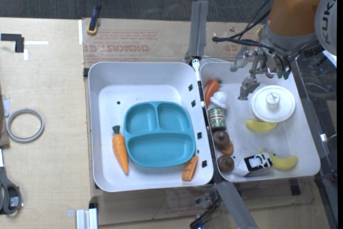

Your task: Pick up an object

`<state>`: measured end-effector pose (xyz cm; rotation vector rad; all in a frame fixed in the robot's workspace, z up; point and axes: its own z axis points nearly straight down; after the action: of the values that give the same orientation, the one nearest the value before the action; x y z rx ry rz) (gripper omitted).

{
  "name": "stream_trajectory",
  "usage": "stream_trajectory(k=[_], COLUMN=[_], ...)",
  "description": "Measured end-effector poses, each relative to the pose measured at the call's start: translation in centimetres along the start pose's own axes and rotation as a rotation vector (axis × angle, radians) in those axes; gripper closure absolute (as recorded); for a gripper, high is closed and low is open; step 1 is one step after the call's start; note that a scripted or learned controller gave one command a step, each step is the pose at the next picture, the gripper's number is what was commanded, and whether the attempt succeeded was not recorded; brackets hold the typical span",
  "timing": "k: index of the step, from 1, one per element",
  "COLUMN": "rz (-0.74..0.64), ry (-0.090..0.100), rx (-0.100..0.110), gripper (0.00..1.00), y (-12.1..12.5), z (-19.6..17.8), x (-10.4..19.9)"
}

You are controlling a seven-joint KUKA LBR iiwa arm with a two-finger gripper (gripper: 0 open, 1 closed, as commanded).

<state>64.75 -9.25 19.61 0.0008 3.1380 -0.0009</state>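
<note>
While the grey arm with the orange band [300,2] reaches in from the right, its two-finger gripper [252,80] is positioned over the upper part of the right white bin [308,131]. Whether the jaws are open or closed cannot be told from this view; nothing is seen held between them.

Candidate objects are grouped in the right bin. A round white lidded container [273,103] is located just beside the gripper, toward the right and a little nearer the camera. A yellow banana-shaped piece [260,126] lies against the container's near edge. Along the bin's left wall a row is formed — an orange carrot-like piece [212,88], a white-capped green jar [217,113] and two brown round items [224,150]. A second yellow banana [284,162] and a black-and-white block [256,162] rest by the near wall.

The left white bin [102,115] carries a blue divided plastic plate [159,134], with an orange carrot [120,152] beside it and a smaller orange piece [189,169] at its near corner.

The gripper is judged to be staged for a descent — the white container is the closest target, though its wide round form may exceed the jaw span.
</note>
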Motion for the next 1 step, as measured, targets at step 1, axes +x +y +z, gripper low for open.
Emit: stream_trajectory(k=[1], rz=[-0.047], ry=[0.000], rx=[0.000], gripper=[0.00], y=[-6.09], z=[10.35], x=[4.69])
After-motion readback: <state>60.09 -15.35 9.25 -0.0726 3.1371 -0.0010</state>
